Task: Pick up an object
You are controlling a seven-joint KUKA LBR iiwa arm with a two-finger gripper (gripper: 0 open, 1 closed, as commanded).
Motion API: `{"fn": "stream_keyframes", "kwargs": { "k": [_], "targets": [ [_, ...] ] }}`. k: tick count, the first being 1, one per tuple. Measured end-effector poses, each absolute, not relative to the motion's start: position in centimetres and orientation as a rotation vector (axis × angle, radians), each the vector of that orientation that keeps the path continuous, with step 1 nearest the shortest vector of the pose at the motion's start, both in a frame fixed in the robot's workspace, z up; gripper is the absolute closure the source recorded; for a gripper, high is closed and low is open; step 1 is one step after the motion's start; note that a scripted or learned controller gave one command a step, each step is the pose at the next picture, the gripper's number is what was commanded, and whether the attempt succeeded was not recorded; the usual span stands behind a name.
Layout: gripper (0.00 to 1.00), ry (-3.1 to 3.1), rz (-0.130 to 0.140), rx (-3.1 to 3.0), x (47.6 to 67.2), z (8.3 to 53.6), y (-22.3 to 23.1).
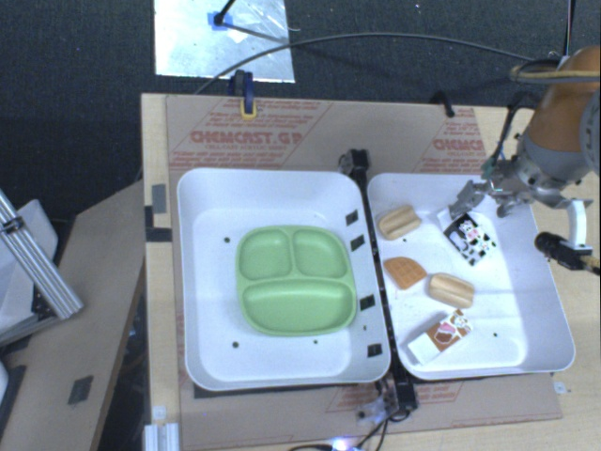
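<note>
From the camera above the table [113, 280] we see the arm [563, 120] reaching in from the right, its tool [467, 205] hanging over the upper part of the right bin [549, 332]. We cannot tell whether the tool is open or closed, and we see nothing held in it. Just below the tool, close to its tip, lies a small black-and-white patterned object [472, 238], tilted on the bin floor. To the left of the tool and slightly lower sits a tan bread-roll-shaped piece [399, 222]. Further below and left of the tool lies a flat orange-brown wedge [405, 272], and just right of that wedge, roughly straight below the tool, rests a second tan roll-shaped piece [451, 289]. Lowest of all, well below the tool near the front of the bin, is a small white box with a red and brown picture [441, 334]. Far to the left of the tool, across the dividing edge between the bins, the left bin [202, 205] carries a green divided plate [296, 280] with three compartments, lying flat near its middle. A cardboard sheet with red lettering [246, 137] lies under both bins.
</note>
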State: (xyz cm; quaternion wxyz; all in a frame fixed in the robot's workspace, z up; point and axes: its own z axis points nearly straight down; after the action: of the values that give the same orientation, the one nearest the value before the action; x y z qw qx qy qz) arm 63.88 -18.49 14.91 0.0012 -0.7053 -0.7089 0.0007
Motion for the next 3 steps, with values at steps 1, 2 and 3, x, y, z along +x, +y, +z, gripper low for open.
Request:
{"fn": "stream_keyframes", "kwargs": {
  "k": [1, 2, 3],
  "targets": [
    [0.00, -2.222, 0.001, -2.219, 63.1, 10.2, -18.9],
    [1.00, -2.228, -0.004, -2.223, 63.3, 11.6, -18.9],
    [1.00, -2.230, -0.006, -2.220, 63.4, 16.1, -18.5]
  ]
}}
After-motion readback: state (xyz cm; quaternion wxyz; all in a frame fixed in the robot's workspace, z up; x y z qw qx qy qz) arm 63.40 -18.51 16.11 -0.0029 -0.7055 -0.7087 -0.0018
